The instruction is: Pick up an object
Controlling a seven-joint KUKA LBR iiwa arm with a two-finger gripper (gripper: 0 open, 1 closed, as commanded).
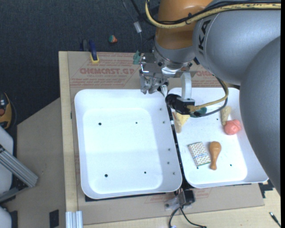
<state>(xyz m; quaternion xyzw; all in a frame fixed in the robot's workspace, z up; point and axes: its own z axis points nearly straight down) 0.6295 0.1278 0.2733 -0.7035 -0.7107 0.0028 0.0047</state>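
My arm: grey, with an orange band at the top of the view, reaching in from the right and covering the upper right corner of the scene.
My gripper: hangs over the far rim of the left bin, near the seam between the two bins.
Grip state: I cannot tell how it is set, because the metal parts there are small and blurred, and I see nothing clearly held.
Left bin: shallow and white, with a few small dark dots on its floor.
Right bin: shallow and white, touching the left bin along its inner edge; all the loose objects lie in it.
Cone-shaped object: pale yellow, at the right bin's left edge, point toward the camera, just below a black part with a green-tipped cable.
Patterned packet: small, rectangular, lying flat near the bin's middle.
Drumstick toy: tan, lying just right of the packet.
Pink lump: rounded, toward the bin's right side, with a pale stick-like piece just above it.
Bench: brown board with red lettering under both bins.
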